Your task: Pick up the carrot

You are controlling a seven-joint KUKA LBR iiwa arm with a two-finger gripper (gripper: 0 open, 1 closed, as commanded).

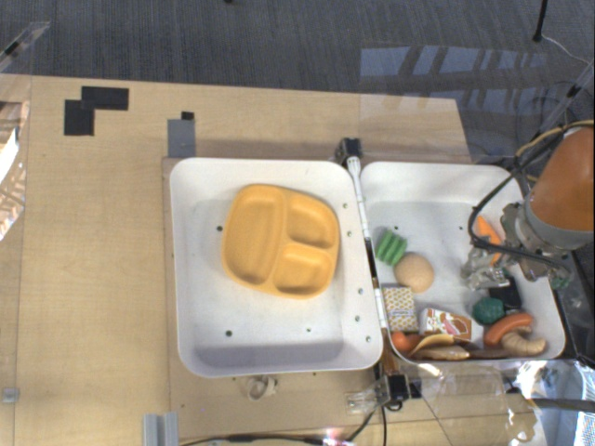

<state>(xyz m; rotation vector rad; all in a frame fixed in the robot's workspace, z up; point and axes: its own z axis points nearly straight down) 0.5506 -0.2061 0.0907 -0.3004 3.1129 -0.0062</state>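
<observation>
The carrot [486, 228] is a short orange piece lying at a slant in the right part of the right bin [423, 189]. The arm's wrist hides its lower right end. My gripper [481, 269] hangs low over the bin just below the carrot, with its metal tip beside the carrot's lower end. The wrist's orange band sits above it at the right edge. I cannot make out anything held in the gripper.
In the right bin lie a green ridged piece [391, 247], a beige ball [415, 272], two small boxes [400, 307], a dark green item [488, 309], a red sausage [509, 327] and a banana [437, 345]. A yellow compartment plate [279, 240] sits in the left bin [186, 249].
</observation>
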